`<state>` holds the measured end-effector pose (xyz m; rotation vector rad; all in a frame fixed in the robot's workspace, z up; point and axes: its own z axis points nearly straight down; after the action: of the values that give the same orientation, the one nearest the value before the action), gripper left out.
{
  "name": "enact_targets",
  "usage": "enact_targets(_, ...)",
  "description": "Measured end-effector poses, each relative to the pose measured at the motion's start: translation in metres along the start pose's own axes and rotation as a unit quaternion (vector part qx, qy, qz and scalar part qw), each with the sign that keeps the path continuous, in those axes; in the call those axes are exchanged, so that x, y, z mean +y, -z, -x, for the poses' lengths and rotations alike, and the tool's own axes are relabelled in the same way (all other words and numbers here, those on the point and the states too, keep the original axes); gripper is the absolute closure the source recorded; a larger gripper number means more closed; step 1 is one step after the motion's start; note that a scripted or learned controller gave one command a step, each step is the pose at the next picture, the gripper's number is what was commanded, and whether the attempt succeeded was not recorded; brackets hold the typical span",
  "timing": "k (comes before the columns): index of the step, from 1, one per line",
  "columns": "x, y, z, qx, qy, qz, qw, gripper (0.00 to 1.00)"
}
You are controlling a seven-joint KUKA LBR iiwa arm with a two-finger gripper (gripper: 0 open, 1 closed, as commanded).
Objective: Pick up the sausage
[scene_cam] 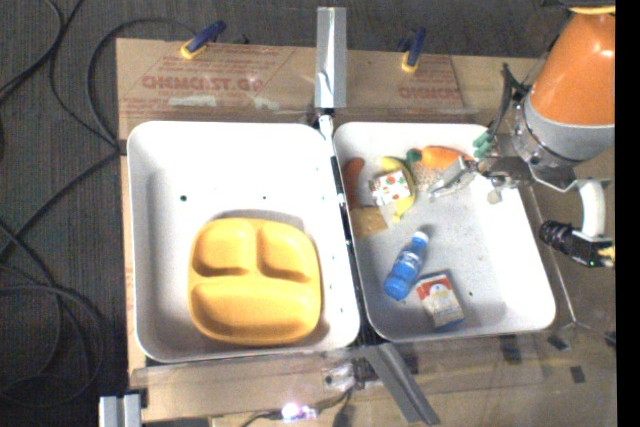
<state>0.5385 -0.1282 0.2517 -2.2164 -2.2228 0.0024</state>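
End effector (462,177) observed low over the upper right part of the right bin (520,255), reaching in from the right below the orange band (585,65); whether it is open or closed cannot be determined. Sausage (353,180), reddish-brown, lies against the right bin's left wall, near the top, apart from the end effector. Beside it: a small carton (392,186), a yellow item (400,205) and an orange item (445,156). Blue bottle (405,265) lies mid-bin, a second carton (440,300) below it. Left bin (160,165) contains a yellow divided tray (256,281).
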Motion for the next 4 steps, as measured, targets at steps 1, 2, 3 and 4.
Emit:
enact_targets(1,-0.032,-0.158,-0.028,0.001,-0.054,-0.001,0.9985,0.0)
enact_targets(2,0.059,-0.164,-0.027,-0.001,-0.167,0.004,0.986,0.0)
enact_targets(3,0.104,-0.17,0.0,0.002,-0.19,-0.068,0.9795,0.0)
enact_targets(4,0.118,-0.133,-0.018,-0.004,-0.212,-0.025,0.9769,0.0)
